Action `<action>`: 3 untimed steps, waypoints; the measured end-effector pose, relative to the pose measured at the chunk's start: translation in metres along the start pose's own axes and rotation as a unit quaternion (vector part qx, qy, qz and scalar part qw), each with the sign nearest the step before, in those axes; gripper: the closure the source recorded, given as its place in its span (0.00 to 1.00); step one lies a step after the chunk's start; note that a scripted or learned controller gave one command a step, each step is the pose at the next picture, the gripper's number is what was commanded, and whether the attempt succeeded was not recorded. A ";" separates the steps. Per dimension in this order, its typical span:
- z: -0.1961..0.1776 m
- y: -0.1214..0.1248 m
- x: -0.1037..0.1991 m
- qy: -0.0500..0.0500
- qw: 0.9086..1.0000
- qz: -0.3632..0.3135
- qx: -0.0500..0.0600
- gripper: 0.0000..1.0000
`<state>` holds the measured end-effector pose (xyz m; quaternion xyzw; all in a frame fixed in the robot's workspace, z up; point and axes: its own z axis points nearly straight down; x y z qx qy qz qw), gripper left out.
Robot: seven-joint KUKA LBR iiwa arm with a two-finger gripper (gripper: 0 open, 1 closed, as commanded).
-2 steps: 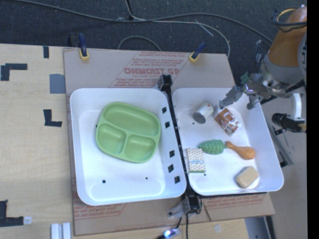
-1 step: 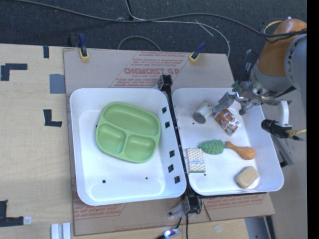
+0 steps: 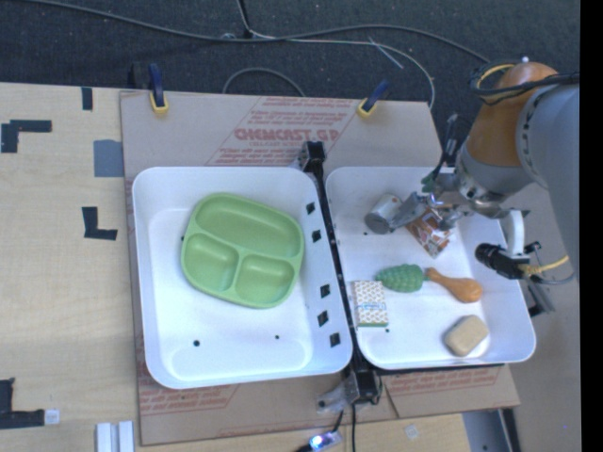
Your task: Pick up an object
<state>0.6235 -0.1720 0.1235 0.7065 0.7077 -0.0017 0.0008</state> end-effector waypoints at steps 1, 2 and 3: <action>0.015 0.005 -0.004 -0.004 1.000 0.001 -0.009 0.00; 0.004 0.007 -0.004 -0.005 1.000 0.000 -0.013 1.00; -0.042 0.011 -0.011 0.002 1.000 0.000 -0.001 1.00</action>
